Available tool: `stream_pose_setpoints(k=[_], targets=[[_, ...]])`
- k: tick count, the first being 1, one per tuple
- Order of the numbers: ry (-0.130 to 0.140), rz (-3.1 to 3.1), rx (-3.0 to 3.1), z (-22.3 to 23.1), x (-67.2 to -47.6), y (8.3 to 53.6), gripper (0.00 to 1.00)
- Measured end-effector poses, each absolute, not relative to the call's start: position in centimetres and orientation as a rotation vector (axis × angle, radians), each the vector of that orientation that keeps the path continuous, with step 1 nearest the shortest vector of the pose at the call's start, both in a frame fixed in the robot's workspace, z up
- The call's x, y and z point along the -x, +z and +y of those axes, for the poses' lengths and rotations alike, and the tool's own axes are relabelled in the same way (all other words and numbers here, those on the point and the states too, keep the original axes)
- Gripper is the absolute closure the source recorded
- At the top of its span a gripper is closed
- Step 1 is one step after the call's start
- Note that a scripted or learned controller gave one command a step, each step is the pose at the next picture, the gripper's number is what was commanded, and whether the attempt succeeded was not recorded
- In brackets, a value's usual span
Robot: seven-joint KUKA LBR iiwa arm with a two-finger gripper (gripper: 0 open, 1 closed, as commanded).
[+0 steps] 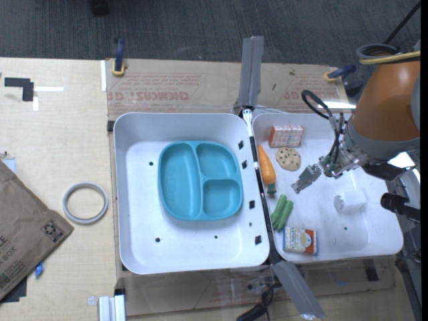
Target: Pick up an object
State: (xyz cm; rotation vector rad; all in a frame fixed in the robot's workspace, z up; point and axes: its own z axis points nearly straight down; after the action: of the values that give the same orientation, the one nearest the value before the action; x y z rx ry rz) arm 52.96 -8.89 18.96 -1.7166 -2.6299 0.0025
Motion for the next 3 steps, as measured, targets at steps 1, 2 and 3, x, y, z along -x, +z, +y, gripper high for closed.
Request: stream_pose_setpoints(k=[1,2,3], targets=[[0.002,-2.624,1.727,-11.9,-58.3,9.6,0.0],[0.0,-2.565,1.819,-13.6,-65.3,9.2,0.0],[0.001,-2.567,1.815,-13.6,-65.4,10.1,1.0]])
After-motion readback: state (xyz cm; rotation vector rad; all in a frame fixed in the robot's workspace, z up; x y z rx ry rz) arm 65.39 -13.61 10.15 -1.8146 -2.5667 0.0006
